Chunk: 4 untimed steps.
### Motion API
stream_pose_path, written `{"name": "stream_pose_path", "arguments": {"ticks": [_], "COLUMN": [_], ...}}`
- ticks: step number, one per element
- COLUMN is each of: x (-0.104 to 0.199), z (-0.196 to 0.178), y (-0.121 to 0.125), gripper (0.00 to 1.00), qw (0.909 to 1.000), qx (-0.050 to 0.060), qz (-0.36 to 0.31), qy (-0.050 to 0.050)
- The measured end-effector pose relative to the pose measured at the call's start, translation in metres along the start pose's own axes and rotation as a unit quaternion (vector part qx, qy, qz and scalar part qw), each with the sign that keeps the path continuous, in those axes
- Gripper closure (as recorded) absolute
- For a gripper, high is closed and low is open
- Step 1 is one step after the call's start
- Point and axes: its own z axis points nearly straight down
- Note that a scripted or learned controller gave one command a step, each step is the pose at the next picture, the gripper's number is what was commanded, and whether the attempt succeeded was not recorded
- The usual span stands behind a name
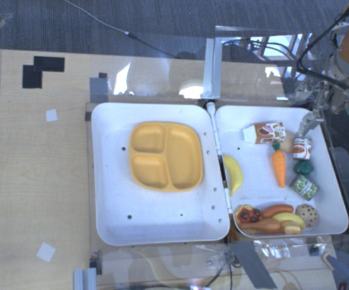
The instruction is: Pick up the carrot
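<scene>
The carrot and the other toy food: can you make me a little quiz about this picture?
1. True or false: the carrot lies in the same bin as the yellow plate.
2. Which lies against the right bin's left wall? A) the banana B) the carrot C) the juice carton
3. Fill in: the gripper hangs over the right bin's far corner, up and to the ____ of the carrot.

Key
1. False: the carrot is in the right bin, the plate in the left bin.
2. A
3. right
</scene>
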Motion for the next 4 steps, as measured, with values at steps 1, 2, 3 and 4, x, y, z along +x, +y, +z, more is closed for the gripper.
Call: {"name": "stream_pose_path", "arguments": {"ticks": [1, 2, 3, 4], "x": [0.113, 0.034, 0.035, 0.074], "z": [0.101, 0.123, 0.122, 0.122], "y": [-0.004, 0.041, 0.088, 0.109], "gripper": [0.0, 0.0, 0.0, 0.0], "qw": [1.0, 0.9996, 0.9986, 0.9983], "qx": [0.002, -0.001, 0.005, 0.0], "qz": [-0.007, 0.025, 0.051, 0.059], "qy": [-0.004, 0.011, 0.011, -0.002]}}
